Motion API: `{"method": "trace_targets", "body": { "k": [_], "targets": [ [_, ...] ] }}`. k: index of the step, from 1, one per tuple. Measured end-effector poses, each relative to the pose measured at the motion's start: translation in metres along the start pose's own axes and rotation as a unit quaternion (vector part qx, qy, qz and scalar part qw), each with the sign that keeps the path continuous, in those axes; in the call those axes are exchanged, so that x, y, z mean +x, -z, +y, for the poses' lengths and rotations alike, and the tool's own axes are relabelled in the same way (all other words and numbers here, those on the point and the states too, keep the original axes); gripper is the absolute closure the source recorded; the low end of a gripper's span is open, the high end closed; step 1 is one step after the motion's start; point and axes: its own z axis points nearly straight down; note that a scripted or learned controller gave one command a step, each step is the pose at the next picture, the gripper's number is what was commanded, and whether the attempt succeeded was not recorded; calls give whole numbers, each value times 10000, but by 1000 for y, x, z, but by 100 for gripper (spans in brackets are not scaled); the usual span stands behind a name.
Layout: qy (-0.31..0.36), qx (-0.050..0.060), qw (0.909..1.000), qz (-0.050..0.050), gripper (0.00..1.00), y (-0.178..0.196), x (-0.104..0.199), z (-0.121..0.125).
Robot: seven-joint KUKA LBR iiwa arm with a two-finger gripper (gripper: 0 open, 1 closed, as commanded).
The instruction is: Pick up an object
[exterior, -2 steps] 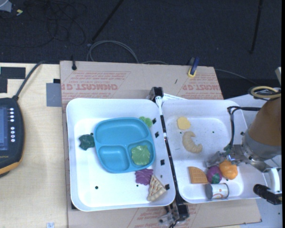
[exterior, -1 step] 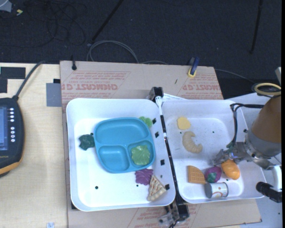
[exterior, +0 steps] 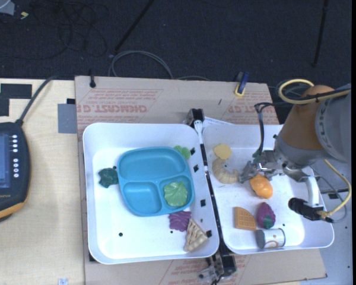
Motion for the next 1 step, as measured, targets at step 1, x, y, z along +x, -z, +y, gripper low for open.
{"method": "trace_targets", "body": {
  "k": [1],
  "targets": [
    [21,-32,10000,18,100,111,109,12]
  ]
}}
